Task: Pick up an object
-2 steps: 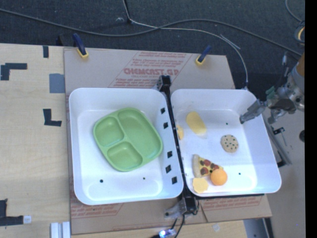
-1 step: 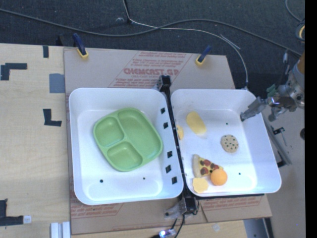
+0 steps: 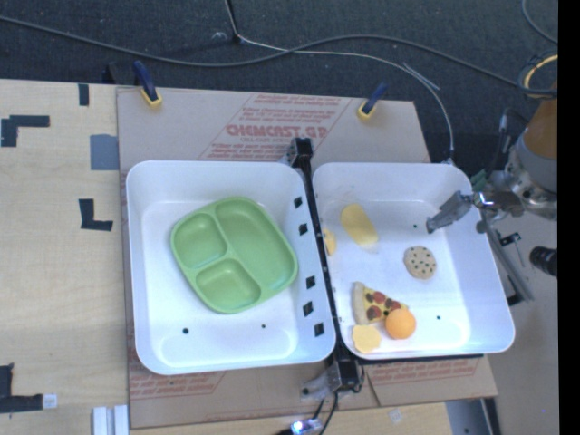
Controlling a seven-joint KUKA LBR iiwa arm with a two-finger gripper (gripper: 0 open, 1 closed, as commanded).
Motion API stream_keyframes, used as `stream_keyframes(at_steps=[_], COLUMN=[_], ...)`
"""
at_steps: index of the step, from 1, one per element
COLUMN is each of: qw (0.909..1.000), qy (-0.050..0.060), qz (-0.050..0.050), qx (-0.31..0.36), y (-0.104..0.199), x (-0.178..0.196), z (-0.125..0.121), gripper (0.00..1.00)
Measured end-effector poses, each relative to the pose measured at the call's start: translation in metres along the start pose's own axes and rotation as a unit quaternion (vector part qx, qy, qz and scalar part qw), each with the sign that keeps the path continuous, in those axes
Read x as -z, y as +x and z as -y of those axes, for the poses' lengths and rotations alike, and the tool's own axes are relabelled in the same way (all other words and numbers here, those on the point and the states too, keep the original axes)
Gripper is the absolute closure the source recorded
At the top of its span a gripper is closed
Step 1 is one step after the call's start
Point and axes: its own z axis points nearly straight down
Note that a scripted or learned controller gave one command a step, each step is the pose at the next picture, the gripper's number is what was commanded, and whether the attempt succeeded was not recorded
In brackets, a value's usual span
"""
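Note:
My gripper (image 3: 462,216) hangs over the right bin's far right edge, open, with nothing between its fingers. The right bin (image 3: 471,284) holds several food items. A yellow oblong piece (image 3: 360,226) lies at the upper left and a round cookie (image 3: 420,262) sits in the middle, just left of and below the gripper. Along the front are a pizza slice (image 3: 369,302), an orange ball (image 3: 400,323) and a pale yellow chunk (image 3: 366,338). A small yellow bit (image 3: 329,242) rests by the divider.
The left bin (image 3: 149,270) holds a green divided plate (image 3: 234,253). A black clip strip (image 3: 311,243) runs between the bins. Cardboard (image 3: 272,125) lies under both, held by two clamps at the back. Cables cross the dark floor behind.

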Motion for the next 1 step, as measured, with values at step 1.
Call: stream_keyframes(at_steps=[1], qw=[1.0], qy=[0.001], qz=[0.0], qx=[0.0], y=[-0.0037], x=[-0.0465], z=[0.0064], gripper=[0.0])
